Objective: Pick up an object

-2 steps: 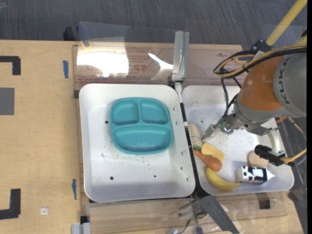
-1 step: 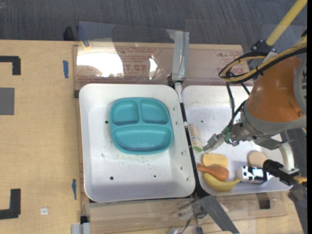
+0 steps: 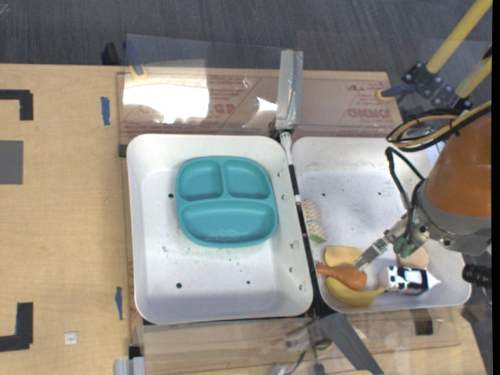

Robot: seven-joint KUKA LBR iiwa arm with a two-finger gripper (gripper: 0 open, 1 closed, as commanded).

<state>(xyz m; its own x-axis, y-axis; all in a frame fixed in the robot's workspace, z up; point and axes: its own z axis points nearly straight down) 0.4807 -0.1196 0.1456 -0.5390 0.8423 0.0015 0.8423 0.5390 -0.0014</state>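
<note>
Grey arm with an orange band

The arm point(image 3: 466, 180) has a broad orange band, a grey collar beneath, black cables looping beside it, and slim metallic fingers point(image 3: 373, 250).

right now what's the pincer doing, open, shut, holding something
Pincer: low in the right white bin, a thin finger reaching over the orange toy carrot and yellow toy banana; open, shut or holding cannot be told.

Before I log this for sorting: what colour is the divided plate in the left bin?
Teal blue; the divided plate shows best in the camera view.
</note>
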